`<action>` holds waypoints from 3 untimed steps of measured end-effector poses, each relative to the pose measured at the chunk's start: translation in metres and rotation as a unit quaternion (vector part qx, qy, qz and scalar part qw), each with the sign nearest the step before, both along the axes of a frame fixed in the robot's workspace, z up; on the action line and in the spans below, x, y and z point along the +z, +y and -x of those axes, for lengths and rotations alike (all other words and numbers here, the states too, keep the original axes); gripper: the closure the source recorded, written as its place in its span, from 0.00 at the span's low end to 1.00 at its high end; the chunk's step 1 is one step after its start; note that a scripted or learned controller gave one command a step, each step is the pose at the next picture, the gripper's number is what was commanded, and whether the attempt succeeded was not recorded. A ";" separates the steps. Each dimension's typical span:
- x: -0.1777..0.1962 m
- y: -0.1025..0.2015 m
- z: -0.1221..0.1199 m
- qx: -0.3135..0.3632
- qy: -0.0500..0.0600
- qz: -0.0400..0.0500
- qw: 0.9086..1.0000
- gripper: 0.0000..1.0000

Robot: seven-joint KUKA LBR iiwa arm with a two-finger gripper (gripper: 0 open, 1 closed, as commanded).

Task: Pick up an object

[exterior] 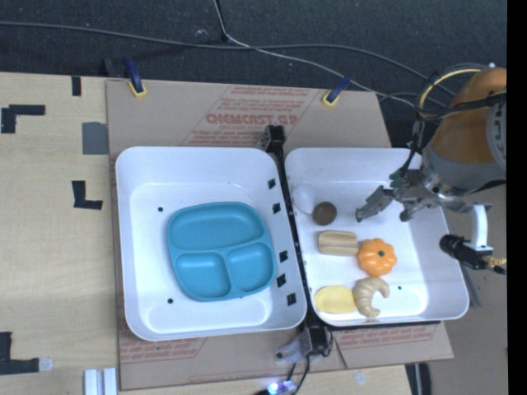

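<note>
Pumpkin (377,257), orange, lies in the right bin (428,303), touching a tan roll (338,242) on its left and a croissant (372,295) below; a yellow disc (333,299) sits beside the croissant and a brown ball (324,213) lies farther up. The gripper (389,208) hangs over the same bin, up and right of the ball, fingers spread, nothing between them. The left bin (140,179) holds a blue tray (219,249).

counter (49,245): pale wood | on it: cardboard sheet (247,113) | atop: left bin (140,179), right bin (436,295), touching
</note>
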State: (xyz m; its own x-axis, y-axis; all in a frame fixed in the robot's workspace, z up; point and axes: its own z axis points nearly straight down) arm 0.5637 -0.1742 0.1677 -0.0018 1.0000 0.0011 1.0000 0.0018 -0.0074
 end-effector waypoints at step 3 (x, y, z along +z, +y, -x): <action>0.030 0.010 0.003 0.000 -0.006 0.001 1.000 1.00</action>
State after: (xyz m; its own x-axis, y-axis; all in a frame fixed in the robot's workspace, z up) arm 0.5608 -0.1638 0.1978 -0.0020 1.0000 -0.0015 1.0000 0.0020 0.0045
